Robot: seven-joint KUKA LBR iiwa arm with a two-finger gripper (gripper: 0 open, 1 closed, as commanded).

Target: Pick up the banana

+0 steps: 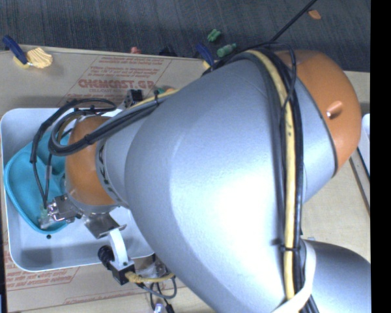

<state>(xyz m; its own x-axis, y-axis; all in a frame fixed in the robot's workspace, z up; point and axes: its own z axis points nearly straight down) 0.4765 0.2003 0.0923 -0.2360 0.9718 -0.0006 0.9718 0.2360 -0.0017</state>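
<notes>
The grey arm fills most of the camera view, and its orange wrist band [85,165] hangs over the left white bin [26,256]. Below the band, the gripper [55,215] points down at the left part of that bin, right over a light blue object [21,178] that lies against the bin's left wall. The arm hides the gripper's tip. A thin pale yellow strip [167,91] peeks out at the arm's upper edge; I cannot tell whether it is the banana. The arm hides the rest of the bin's contents.
Black cables [58,126] loop around the wrist. A white bracket with a black connector [116,253] sticks out over the bin's near wall. The bin rests on printed cardboard [117,70]. A yellow and blue clamp [32,56] sits at the cardboard's far left corner.
</notes>
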